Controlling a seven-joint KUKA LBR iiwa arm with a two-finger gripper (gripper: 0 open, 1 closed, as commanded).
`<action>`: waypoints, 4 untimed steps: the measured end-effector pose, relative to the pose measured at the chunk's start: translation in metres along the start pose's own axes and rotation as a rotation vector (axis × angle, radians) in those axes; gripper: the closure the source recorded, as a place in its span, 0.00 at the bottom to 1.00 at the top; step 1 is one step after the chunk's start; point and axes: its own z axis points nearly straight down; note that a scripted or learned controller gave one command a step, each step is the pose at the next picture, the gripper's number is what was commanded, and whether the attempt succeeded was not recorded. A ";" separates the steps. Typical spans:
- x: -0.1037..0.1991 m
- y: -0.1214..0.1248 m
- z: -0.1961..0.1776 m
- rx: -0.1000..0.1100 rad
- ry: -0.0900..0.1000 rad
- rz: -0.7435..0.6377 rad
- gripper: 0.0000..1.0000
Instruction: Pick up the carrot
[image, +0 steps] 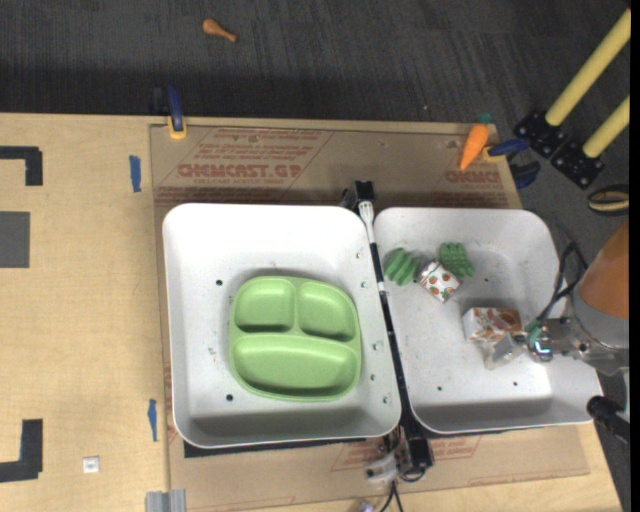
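Observation:
The carrot (474, 146), small and orange with a green top, lies on the brown board behind the right bin (520, 232), outside both bins. My gripper (538, 343) reaches in from the right edge, low over the right bin's near right part. It is next to a crumpled white and orange wrapper-like item (492, 330). The carrot is far from the gripper, toward the back of the bench.
The right bin also holds two green toy pieces (403, 266) (456, 257) and a white block with red spots (438, 281). The left bin (190, 300) holds a green divided plate (296, 335). A blue clamp (512, 150) sits beside the carrot. A small orange item (218, 30) lies on the floor.

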 end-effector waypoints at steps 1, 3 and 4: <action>0.083 0.001 -0.033 0.003 0.003 -0.147 0.00; 0.154 0.002 -0.092 -0.001 0.001 -0.373 1.00; 0.201 0.002 -0.092 0.001 0.003 -0.606 1.00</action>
